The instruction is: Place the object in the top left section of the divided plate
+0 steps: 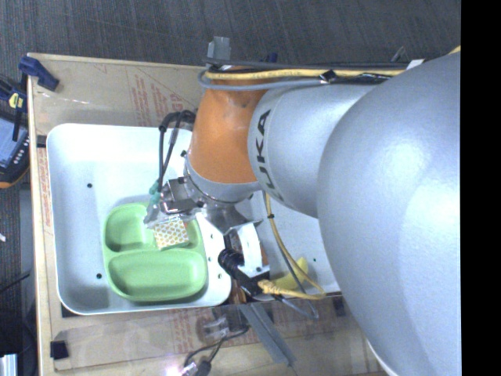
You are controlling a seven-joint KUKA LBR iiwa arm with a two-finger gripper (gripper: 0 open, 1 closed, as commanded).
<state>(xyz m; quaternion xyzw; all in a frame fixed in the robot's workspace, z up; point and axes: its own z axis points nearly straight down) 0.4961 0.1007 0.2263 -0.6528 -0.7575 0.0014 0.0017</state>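
Green and glossy, the divided plastic plate lies in the lower right part of the left shallow white bin, its one long compartment along the near side and two smaller ones behind it. A small, flat, pale tan object with a checkered pattern lies in the smaller compartment on the plate's right, against the ridge that splits the plate; it is roughly square, turned slightly off the plate's edges, so no long axis can be made out. The left small compartment and the long one hold nothing that can be seen. Just above the tan piece hangs the two-finger gripper of the grey arm with the orange band; whether it touches the piece, or how it is set, cannot be told from this slant. Black letters "UKA" run down the arm's grey casing. Faint reddish print marks the pale wooden tabletop beyond the bin, too small to read. A yellow cable crosses over the arm's top.
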